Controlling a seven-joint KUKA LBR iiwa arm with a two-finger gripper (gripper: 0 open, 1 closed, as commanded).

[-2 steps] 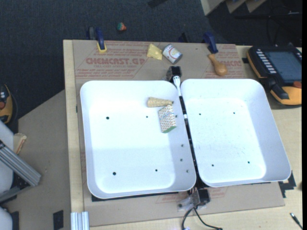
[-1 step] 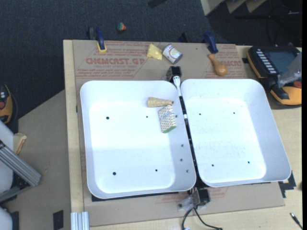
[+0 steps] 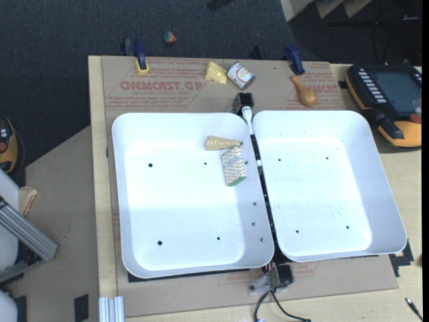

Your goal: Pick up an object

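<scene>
1. Two shallow white bins sit side by side on the bench: the left bin (image 3: 134,200) and the right bin (image 3: 375,180).
2. Two objects lie in the left bin: one tan cone-shaped piece (image 3: 222,143) and one patterned packet (image 3: 233,166).
3. Three small objects rest on the board behind the bins: one yellow wedge (image 3: 216,73), one small can (image 3: 240,75), and one wooden-handled item (image 3: 304,90).
4. Two blue clamps grip the board's far edge: one at the left (image 3: 140,55) and one at the right (image 3: 292,58).
5. One small colourful object (image 3: 170,37) lies on the dark floor.
</scene>
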